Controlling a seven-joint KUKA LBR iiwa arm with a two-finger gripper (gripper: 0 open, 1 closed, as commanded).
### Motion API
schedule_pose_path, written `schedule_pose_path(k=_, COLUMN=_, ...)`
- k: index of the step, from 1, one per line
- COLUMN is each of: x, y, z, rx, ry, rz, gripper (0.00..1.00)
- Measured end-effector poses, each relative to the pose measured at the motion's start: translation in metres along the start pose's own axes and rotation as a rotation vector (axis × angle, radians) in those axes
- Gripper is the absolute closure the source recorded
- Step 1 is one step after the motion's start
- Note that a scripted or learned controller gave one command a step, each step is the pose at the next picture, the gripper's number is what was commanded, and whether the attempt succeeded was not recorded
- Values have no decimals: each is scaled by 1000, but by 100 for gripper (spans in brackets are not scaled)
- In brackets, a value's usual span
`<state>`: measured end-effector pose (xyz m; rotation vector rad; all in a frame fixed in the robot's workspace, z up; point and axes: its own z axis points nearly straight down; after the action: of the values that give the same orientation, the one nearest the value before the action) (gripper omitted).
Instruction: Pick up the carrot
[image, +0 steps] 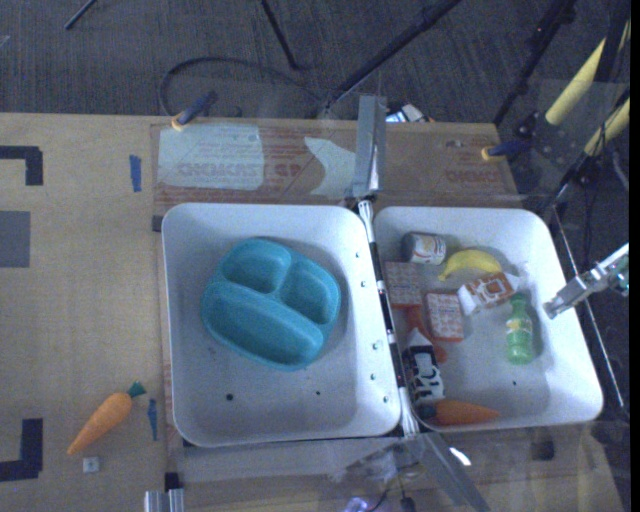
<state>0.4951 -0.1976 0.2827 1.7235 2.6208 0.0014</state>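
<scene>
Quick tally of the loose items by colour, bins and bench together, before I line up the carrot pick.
Orange: 2, carrot in the right bin, carrot on the bench
Yellow: 1, banana
Green: 1, bottle
Blue: 1, divided plate in the left bin
Red and white: 3, cartons
Black and white: 1, carton
Mixed: 1, can
Total: 10

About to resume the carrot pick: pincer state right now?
Pincer: cannot be told at this size; it sits over the right bin's right rim, holding nothing visible.

Orange carrot (466, 411), yellow banana (472, 263), green bottle (519, 331), teal tray (272, 301), white bins (190, 240).
</scene>
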Motion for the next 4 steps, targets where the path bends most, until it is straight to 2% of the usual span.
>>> schedule_pose_path(k=1, x=-18, y=-24, z=12, rx=1, ry=2, rz=-315, gripper=0)
schedule_pose_path(k=2, x=-18, y=-24, z=12, rx=0, ry=2, rz=-315, gripper=0)
schedule_pose_path(k=3, x=16, y=-10, z=118, rx=0, ry=3, rz=-660, gripper=0)
schedule_pose_path(k=4, x=15, y=-9, z=108, rx=-5, ry=-1, rz=-656, gripper=100)
